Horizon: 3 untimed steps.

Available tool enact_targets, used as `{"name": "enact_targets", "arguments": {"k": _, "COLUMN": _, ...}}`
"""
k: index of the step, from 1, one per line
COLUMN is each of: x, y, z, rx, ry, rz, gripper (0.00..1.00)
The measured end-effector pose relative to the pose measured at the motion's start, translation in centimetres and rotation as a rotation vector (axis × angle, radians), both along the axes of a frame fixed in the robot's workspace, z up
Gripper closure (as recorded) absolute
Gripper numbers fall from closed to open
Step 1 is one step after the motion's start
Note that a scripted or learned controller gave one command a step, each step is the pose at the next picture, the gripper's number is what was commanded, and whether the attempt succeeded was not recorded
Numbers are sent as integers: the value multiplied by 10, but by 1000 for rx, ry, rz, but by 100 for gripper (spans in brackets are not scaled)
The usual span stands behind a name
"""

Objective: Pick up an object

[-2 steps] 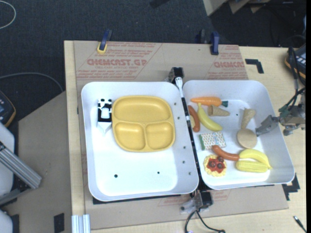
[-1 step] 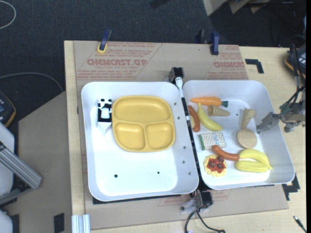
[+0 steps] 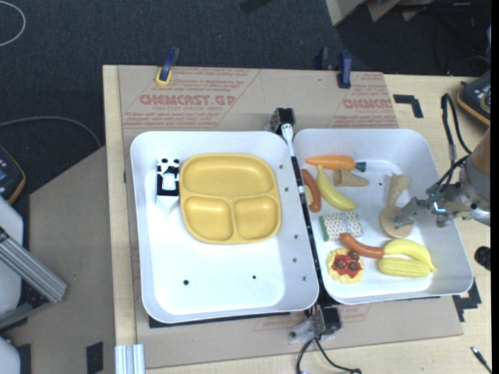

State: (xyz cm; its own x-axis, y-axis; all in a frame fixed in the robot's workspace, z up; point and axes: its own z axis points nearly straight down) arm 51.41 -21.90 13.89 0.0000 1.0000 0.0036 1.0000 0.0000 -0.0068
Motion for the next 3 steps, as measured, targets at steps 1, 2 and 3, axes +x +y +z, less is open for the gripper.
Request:
{"name": "enact_targets", "arguments": {"k": 1, "x": 0, "y": 3, "z": -53, "rx": 5, "ry": -1, "rz": 2, "gripper": 0}}
{"name": "enact_targets", "arguments": {"k": 2, "x": 1, "y": 1, "z": -40, "rx": -1, "ry": -6, "rz": 1, "gripper": 100}}
{"name": "enact_targets", "arguments": {"k": 3, "x": 5, "y": 9, "z": 7, "rx": -7, "ry": -13, "rz": 2, "gripper": 100}}
